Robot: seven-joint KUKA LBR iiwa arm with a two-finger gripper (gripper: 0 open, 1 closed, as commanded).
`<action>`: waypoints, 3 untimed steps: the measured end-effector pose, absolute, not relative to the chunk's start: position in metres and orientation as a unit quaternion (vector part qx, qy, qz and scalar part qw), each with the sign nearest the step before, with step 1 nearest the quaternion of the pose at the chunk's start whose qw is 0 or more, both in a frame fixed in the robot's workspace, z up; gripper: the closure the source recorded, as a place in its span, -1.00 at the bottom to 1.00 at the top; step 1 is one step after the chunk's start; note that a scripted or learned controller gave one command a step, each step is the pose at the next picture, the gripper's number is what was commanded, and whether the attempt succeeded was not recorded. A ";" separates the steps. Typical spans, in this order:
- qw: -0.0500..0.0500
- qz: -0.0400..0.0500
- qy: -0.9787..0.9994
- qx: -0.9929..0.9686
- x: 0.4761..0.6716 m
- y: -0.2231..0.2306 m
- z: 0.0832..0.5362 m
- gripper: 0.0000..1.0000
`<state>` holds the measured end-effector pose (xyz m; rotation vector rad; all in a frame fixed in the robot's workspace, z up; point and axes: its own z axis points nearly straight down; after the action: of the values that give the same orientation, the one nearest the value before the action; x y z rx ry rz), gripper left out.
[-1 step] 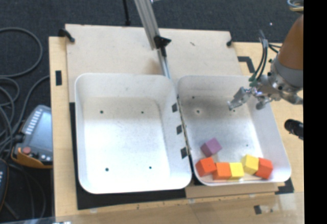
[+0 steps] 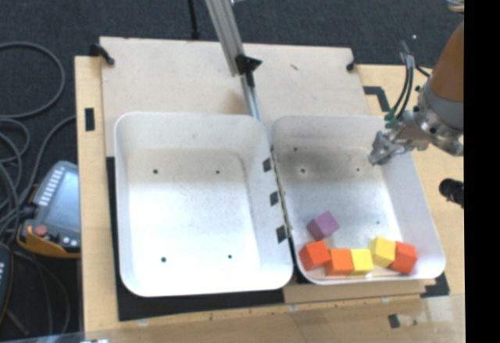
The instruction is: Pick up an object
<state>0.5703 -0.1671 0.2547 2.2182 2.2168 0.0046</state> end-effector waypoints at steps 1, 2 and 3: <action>-0.002 0.000 0.710 0.704 0.569 -0.092 0.203 1.00; 0.001 0.001 0.707 0.707 0.569 -0.097 0.206 -1.00; 0.003 0.002 0.707 0.707 0.571 -0.098 0.217 1.00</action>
<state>0.5705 -0.0979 0.2169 2.2178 2.2170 0.0059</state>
